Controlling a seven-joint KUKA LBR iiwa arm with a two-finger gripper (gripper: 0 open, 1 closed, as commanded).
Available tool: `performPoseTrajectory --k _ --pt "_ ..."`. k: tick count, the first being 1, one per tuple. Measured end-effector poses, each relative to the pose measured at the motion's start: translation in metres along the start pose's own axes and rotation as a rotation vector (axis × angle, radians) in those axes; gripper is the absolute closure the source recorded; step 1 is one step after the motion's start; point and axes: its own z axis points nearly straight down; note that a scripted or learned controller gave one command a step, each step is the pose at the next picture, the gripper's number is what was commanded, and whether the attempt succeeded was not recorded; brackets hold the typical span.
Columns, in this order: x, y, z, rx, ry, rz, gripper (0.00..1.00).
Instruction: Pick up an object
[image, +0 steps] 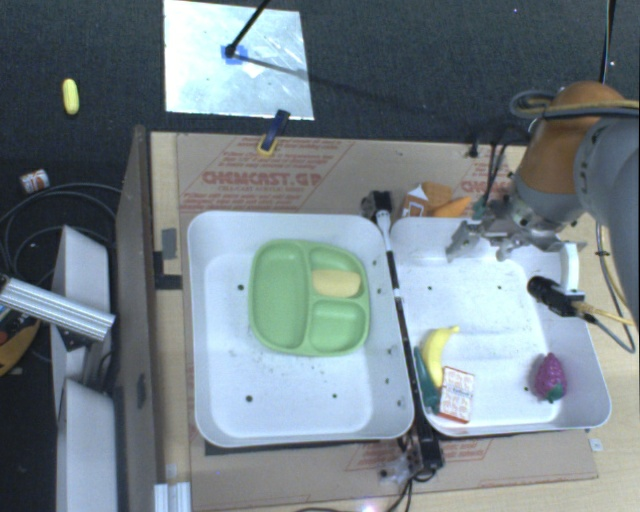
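A: gripper first, where is it?
B: gripper (482, 248) is over the far end of the right bin (500, 320), closer to the divider side than the outer wall. Grey arm (600, 160) comes in from the right

A: fingers?
B: fingers (462, 241) look spread apart, nothing between them, bare white bin floor underneath

A: ok, pickable stuff in that bin?
B: all at the near end, well apart from the gripper. Banana (438, 350) is by the divider wall, curved, tip pointing toward the bin's middle. Small red and white carton (457, 393) is just beside it on the near side, touching or almost, can't tell which. Thin green thing (424, 375) is along the banana's left edge, partly under it, can't tell what it is. Purple fruit (548, 376) sits alone near the right wall

A: left bin?
B: left bin (230, 400) holds a green divided plate (290, 295) roughly in the middle, lying flat. Pale yellow lump (336, 284) is in its far right compartment, other compartments bare

A: anything outside the bins?
B: orange item (447, 205) on the cardboard (280, 170) just behind the right bin, left of the gripper. Both bins sit on that cardboard, side by side, walls touching

A: contact with any object?
B: none, gripper is apart from all of them
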Motion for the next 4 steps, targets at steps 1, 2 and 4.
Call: performPoseTrajectory --k 1,2,4 --pt "0.030 -0.058 0.049 0.014 0.004 0.000 0.00" --pt "0.043 -0.133 0.046 0.013 0.004 0.001 0.00" --pt "0.043 -0.128 0.035 0.004 0.003 -0.001 0.00"
